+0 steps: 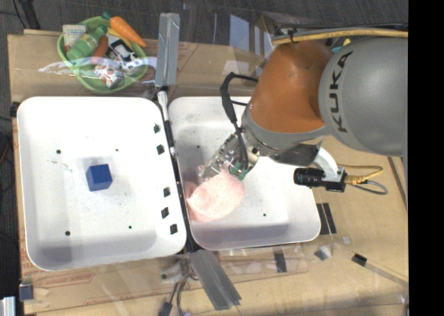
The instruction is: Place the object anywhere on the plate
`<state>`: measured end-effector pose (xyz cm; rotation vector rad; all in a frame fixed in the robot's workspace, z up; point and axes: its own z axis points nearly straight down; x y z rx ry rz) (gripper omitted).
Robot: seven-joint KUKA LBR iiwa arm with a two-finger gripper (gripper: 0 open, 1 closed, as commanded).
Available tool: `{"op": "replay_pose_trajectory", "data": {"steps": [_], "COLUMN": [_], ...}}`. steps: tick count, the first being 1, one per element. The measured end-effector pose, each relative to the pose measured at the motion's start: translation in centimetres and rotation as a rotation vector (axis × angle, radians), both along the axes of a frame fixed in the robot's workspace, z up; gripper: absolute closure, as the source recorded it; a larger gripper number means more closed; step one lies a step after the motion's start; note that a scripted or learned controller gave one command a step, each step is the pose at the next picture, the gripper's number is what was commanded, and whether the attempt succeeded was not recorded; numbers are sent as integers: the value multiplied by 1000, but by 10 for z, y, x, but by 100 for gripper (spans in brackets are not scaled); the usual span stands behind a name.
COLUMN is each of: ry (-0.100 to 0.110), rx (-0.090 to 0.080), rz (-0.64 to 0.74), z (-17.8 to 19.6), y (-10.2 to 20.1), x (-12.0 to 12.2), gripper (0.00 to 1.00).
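In the left bin point(41, 169), a small blue cube point(99, 176) sat alone on the white floor, a little left of the middle and well apart from every wall. The right bin point(291, 221) held a pale pink plate point(215, 198), lying flat near that bin's left wall and toward its front edge. The arm point(326, 92) reached in from the right, its orange band bulking over the upper half of the right bin. The gripper point(220, 163) hung at the plate's upper rim, pointing down and to the left, just above or touching the pink surface; which of the two could not be told. How far its fingers stood apart could not be told either, and nothing could be made out between them. Beyond the bins, on the bench's far left corner, stood a green bowl point(87, 80) heaped with toy food, a carrot point(125, 28) on top.
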<state>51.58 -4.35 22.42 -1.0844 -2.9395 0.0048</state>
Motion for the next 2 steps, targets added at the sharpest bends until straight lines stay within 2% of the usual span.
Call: {"op": "replay_pose_trajectory", "data": {"steps": [1,2], "ry": [1,-2], "rx": [3,4], "rz": [403,708], "z": [3,4], "y": [41,100], "x": [-5,-8], "gripper": [100,100]}}
